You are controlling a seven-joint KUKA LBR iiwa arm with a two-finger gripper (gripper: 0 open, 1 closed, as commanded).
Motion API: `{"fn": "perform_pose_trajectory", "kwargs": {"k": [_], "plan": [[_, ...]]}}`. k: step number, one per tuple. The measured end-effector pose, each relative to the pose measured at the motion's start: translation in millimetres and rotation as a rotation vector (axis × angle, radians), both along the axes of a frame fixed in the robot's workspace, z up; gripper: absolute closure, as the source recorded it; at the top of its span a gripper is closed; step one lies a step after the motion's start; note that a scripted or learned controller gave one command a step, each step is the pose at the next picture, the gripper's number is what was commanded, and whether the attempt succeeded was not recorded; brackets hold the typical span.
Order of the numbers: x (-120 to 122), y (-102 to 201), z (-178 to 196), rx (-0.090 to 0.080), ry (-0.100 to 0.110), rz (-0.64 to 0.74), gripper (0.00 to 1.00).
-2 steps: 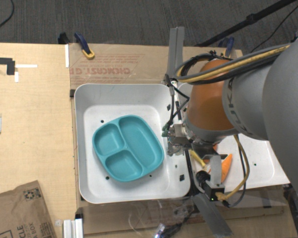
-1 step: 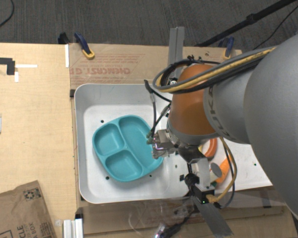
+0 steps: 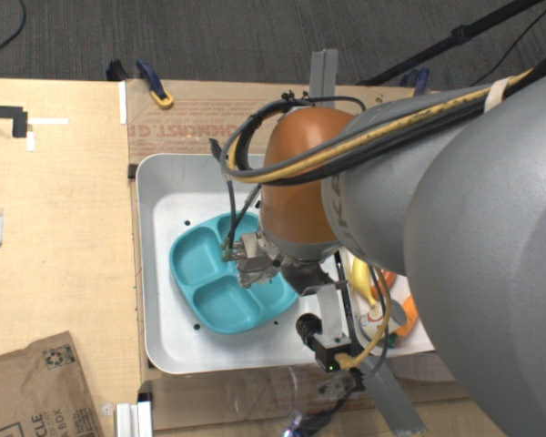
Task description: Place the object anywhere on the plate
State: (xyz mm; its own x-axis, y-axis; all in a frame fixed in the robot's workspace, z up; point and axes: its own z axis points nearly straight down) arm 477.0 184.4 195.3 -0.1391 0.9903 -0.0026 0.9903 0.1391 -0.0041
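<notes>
Camera view: the grey arm with the orange band is hanging its two-finger gripper (image 3: 252,264) over the teal divided plastic plate (image 3: 200,276), which is sitting in the shallow white bin (image 3: 155,244), and I cannot tell how the jaws stand because the wrist is covering them. The object to place is not identifiable; yellow and orange items (image 3: 382,289) are lying near the bin's right side, partly under the arm. Risk as I judge it: the program is possibly releasing nothing, or dropping onto a divider ridge so the piece is rolling off.
</notes>
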Motion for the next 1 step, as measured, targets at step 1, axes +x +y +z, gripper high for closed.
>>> {"fn": "perform_pose_trajectory", "kwargs": {"k": [1], "plan": [[6.3, 22.7, 116.5, -0.001, -0.002, -0.021, 1.0]]}}
